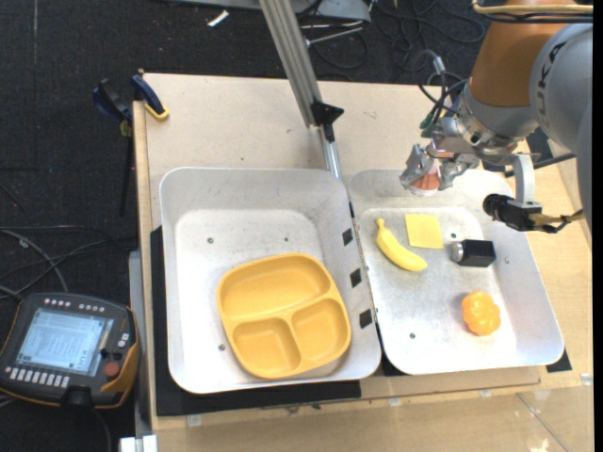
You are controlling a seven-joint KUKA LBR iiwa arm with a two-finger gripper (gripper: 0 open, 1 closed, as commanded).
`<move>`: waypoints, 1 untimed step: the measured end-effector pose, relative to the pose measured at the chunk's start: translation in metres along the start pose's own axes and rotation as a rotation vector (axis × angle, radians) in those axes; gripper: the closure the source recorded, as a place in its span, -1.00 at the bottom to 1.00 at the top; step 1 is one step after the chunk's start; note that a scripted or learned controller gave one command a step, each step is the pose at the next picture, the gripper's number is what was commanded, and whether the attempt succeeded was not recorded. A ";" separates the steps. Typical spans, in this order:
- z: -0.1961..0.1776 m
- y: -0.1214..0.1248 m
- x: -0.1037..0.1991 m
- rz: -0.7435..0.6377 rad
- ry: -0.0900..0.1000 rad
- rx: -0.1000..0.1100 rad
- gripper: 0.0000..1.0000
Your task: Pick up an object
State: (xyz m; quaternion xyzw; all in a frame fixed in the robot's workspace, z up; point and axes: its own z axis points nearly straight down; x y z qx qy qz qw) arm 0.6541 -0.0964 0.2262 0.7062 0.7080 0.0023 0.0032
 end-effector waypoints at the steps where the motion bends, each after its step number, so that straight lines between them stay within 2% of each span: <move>1: -0.002 -0.028 0.033 -0.003 0.002 0.010 1.00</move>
